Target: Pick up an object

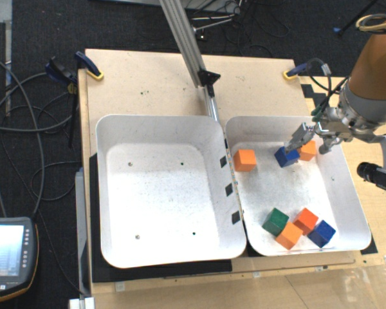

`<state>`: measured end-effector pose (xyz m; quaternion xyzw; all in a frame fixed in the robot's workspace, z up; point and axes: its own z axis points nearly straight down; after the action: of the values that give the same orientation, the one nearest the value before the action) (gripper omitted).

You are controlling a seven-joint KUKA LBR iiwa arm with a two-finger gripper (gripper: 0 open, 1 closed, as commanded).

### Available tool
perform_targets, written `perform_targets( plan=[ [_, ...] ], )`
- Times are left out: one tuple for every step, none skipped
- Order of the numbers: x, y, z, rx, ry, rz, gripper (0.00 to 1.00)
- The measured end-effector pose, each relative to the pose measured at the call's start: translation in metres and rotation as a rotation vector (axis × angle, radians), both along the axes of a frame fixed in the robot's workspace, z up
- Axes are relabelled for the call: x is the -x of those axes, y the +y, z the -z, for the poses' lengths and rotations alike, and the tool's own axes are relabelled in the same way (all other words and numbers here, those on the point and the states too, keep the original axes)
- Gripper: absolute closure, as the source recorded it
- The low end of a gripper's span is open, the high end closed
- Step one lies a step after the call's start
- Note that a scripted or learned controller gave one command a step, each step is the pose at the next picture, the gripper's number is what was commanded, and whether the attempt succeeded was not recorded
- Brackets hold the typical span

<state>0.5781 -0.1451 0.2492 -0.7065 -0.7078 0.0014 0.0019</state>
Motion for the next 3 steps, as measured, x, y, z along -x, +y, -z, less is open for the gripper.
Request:
perform_targets(
  plan=[
    [-0.001, 0.000, -0.003, 0.001, -0.004, 0.001, 0.00],
    [-0.007, -0.001, 0.059, 0.000, 0.001, 0.002, 0.00],
    [-0.008, 0.002, 0.102, 0.000, 0.000, 0.002, 0.00]
  ],
)
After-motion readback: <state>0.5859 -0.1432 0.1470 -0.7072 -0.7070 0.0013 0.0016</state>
